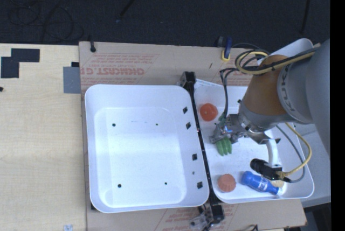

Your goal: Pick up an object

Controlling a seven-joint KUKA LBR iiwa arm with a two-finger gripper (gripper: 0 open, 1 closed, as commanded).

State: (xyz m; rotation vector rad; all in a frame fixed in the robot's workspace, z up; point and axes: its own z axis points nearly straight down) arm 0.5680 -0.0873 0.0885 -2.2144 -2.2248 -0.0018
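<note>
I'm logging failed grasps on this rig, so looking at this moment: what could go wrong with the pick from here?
The end effector sits low over the green object in the right bin, close to the divider between the bins; the object could slip or get pushed against that wall instead of being lifted. The orange ball lies just beside it and might be knocked. Loose cables hang near the wrist and could snag.

The arm enters from the frame's right edge, grey with its orange band just right of center. It bends down and leftward, ending in the gripper at center right, wrapped by loose yellow and black cables.
</note>
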